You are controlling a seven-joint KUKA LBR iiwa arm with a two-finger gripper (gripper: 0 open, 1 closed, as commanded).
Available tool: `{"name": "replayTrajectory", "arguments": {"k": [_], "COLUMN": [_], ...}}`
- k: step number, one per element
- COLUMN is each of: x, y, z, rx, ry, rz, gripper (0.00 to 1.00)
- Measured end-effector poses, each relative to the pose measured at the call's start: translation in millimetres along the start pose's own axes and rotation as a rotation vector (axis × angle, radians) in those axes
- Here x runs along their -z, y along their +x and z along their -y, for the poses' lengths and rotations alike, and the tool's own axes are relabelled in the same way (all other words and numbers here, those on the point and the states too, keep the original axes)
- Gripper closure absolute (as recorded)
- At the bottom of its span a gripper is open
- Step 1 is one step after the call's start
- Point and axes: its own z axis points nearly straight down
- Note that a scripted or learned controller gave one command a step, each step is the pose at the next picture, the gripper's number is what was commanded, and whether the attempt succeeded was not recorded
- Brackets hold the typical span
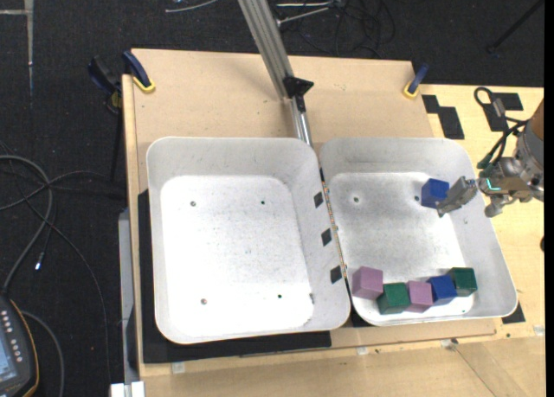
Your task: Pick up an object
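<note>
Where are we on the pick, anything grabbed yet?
Done: the gripper has reached into the right bin, beside the lone blue cube near its far wall. In hand: nothing I can confirm; contact with that cube is unclear. Left: grasp and lift. Five more cubes sit along the bin's near edge, starting with a purple cube.

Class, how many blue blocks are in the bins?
2: one blue block near the right bin's far side by the tool; another in the near row.
</note>
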Motion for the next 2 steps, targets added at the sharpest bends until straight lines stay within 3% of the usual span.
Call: {"name": "replayTrajectory", "arguments": {"k": [1,2], "x": [-46,-144], "y": [-35,-32], "z": [-67,-111], "rx": [0.001,-0.002], "ry": [-0.002,-0.007], "rz": [0.003,0.004], "gripper": [0.00,0.00]}}
